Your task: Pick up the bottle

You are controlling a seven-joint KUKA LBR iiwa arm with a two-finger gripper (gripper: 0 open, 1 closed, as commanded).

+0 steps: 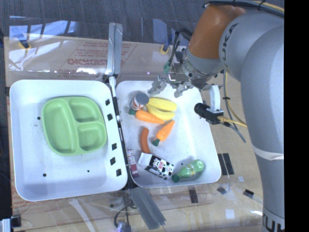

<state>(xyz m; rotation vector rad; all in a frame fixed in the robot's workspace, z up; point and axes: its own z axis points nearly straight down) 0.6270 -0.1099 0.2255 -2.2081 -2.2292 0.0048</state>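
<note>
Hovering over the far edge of the right bin (208, 144), the jaws (169, 85) hang spread, with nothing between their two fingers (157, 87); one finger points toward the bin's back left, the other sits just right of it. Above them the wrist carries the orange band (212, 30), and the grey arm (256, 81) fills the right side of the view.

Just below the jaws, inside the right bin, lies a yellow banana (161, 108), touching a small grey-topped can (139, 100) on its left. An orange carrot (148, 116) rests against the banana's near side, and a second carrot (164, 132) with a green tip lies tilted beside it. A short orange-red sausage shape (145, 140) lies near that second carrot.

The bottle (189, 171), green and lying on its side, sits at the near right corner of the right bin, well apart from the jaws. Just left of it lies a small black-and-white carton (158, 167), and a slim dark red bar (131, 161) lies along the bin's left wall.

The left bin (24, 144) holds a green divided plate (75, 124) with three compartments. Both bins rest side by side on the counter (58, 57), which is covered with clear plastic sheet.
</note>
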